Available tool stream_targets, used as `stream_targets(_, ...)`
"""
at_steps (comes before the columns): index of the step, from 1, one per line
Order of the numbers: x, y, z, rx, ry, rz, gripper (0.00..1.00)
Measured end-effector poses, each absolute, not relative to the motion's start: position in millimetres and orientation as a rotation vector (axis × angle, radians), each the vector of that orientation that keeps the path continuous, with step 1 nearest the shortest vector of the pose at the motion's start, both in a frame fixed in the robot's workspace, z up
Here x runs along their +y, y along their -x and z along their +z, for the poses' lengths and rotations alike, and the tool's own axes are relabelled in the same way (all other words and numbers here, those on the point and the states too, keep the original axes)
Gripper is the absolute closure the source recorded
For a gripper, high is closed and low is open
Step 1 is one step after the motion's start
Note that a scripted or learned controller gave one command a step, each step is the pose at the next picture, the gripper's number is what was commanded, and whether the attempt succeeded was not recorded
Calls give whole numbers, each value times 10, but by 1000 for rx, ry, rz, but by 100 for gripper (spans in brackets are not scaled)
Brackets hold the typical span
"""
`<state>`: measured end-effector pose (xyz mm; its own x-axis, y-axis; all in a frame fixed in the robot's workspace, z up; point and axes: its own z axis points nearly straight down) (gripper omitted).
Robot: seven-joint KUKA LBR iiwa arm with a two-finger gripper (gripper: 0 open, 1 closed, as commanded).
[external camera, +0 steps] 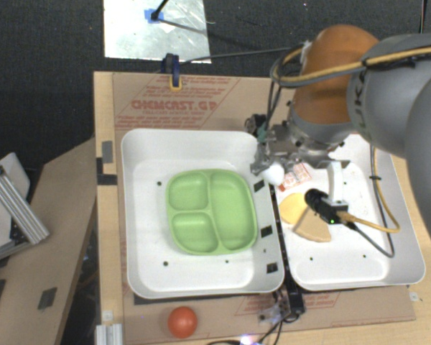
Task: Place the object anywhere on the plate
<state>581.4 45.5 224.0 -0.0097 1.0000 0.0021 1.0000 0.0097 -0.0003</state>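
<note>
A: What writing can we read here?

B: On the brown board (pixel 179 103) under the bins we read "CHEMCAST GP" in red, upside-on toward the back, with smaller red lines around it too small for us to make out. A small red-and-white packet (pixel 299 174) in the right bin (pixel 388 264) carries print we cannot read either.

A: And the pincer?

B: We see the gripper (pixel 273 169) hanging over the wall between the two bins, below the orange band (pixel 337 70). A small white ball-like thing (pixel 274 173) sits right at its tip; whether it is clamped or the pincer is open or closed, we cannot tell.

A: Where is that relative to the plate?

B: The green plate (pixel 210 211), with three compartments, lies in the left bin (pixel 140 214). The white thing is just beyond the plate's upper right corner, apart from it. Yellow and tan wedges (pixel 302 218) lie in the right bin, and an orange ball (pixel 182 321) rests on the board in front.
</note>
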Motion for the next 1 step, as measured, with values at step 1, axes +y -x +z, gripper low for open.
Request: stream_targets(1, 1050, -5607, 2292, -2232, 2208, -2, 100)
